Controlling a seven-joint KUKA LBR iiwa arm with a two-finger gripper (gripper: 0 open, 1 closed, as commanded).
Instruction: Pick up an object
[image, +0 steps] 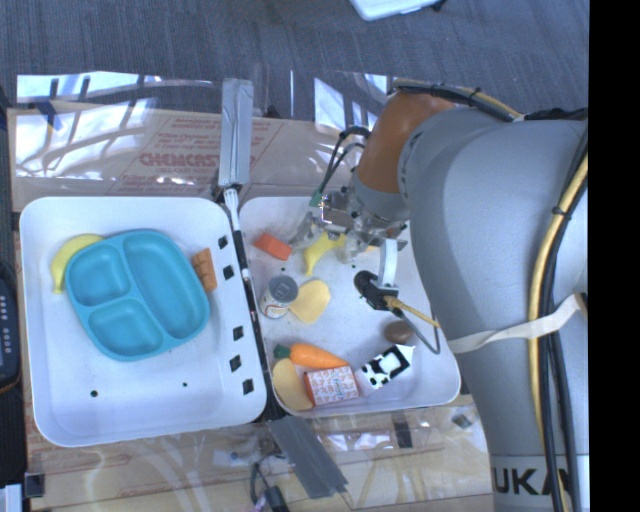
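While the pincer hangs low in the right bin, a small yellow banana-like piece lies just under it near the bin's far wall; I cannot tell if it is gripped. This piece is curved, its long axis slanting from far right to near left. An orange piece lies just to its left, a round tin and a pale yellow piece nearer. The carrot lies well apart. The left bin holds a blue divided plate
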